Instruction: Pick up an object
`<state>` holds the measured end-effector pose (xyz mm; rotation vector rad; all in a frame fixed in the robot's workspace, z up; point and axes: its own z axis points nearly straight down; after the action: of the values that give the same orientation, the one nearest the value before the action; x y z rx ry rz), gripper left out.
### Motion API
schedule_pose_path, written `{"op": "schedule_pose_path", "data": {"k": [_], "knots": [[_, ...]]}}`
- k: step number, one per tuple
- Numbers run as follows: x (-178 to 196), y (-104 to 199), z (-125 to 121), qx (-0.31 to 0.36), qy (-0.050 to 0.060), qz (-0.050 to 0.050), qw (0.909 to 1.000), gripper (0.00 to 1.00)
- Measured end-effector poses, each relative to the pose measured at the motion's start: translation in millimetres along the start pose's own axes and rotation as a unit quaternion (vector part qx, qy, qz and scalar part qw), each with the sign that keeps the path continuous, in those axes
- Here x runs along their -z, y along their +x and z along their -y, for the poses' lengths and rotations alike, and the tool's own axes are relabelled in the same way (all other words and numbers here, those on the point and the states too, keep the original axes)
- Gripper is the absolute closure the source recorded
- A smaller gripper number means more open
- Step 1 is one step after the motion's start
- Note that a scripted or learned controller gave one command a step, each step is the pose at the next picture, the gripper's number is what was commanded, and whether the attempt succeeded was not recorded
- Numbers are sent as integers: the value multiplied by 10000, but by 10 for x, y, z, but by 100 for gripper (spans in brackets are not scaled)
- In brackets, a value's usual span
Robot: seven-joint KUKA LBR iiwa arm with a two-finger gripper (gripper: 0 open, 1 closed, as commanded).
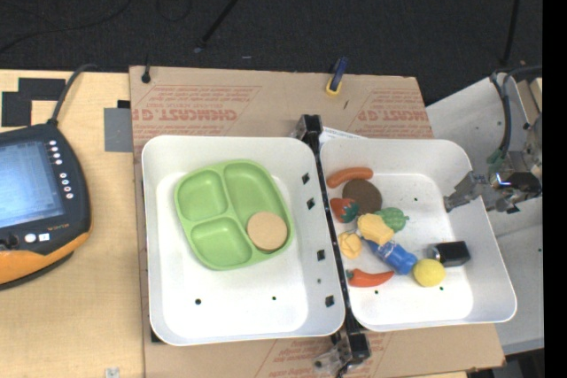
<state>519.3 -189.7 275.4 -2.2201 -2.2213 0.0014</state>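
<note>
The right white bin (pixel 483 301) holds several toy foods in a loose cluster. There is an orange sausage (pixel 350 177), a brown disc (pixel 361 195), a green leafy piece (pixel 392 219), a yellow piece (pixel 376 229), a blue cylinder (pixel 397 258), a red chili (pixel 370 277), a yellow ball (pixel 430 273) and a black block (pixel 453 253). My gripper (pixel 494 187) sits at the right edge of that bin, above its rim and well to the right of the cluster. Nothing is visibly held in it.
The left white bin (pixel 168 297) carries a green divided plate (pixel 217 199) with a tan round disc (pixel 267 231) on its right compartment. A black divider (pixel 325 235) runs between the bins. A tablet-like controller (pixel 35 199) lies at the far left of the bench.
</note>
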Motion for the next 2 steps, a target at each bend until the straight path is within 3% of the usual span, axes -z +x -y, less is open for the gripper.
{"op": "schedule_pose_path", "data": {"k": [1, 2], "knots": [[97, -13, 3, -3, 6, -3, 10000, 100], [-626, 724, 28, 23, 42, -25, 10000, 100]]}}
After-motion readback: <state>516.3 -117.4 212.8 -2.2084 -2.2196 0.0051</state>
